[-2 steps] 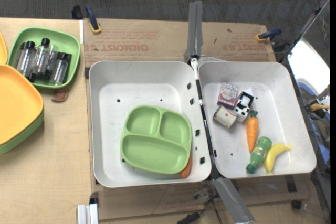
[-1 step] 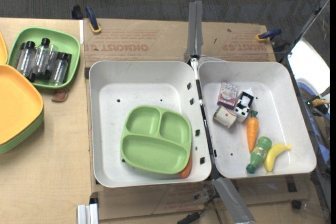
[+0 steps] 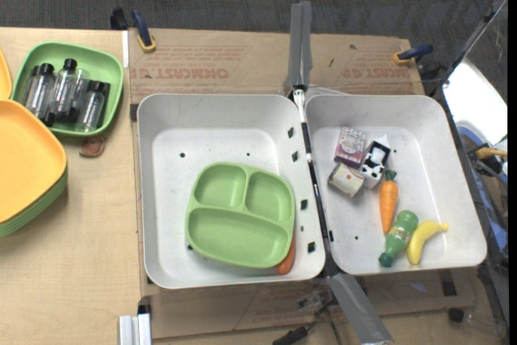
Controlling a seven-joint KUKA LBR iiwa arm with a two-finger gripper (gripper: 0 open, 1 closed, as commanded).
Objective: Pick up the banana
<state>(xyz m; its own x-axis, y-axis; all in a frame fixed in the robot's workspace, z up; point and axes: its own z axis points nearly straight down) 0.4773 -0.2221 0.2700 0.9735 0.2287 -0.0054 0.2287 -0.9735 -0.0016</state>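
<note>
Cardboard (image 3: 242,65) beneath two white bins (image 3: 153,174)

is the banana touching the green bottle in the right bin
Touching. The camera view shows the banana lying against the green bottle with no gap between them near the right bin's front.

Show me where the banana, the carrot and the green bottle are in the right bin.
banana (image 3: 426,240): camera view, middle of its yellow body.
carrot (image 3: 388,204): camera view, middle of its orange body.
green bottle (image 3: 399,237): camera view, middle of its body.
</note>
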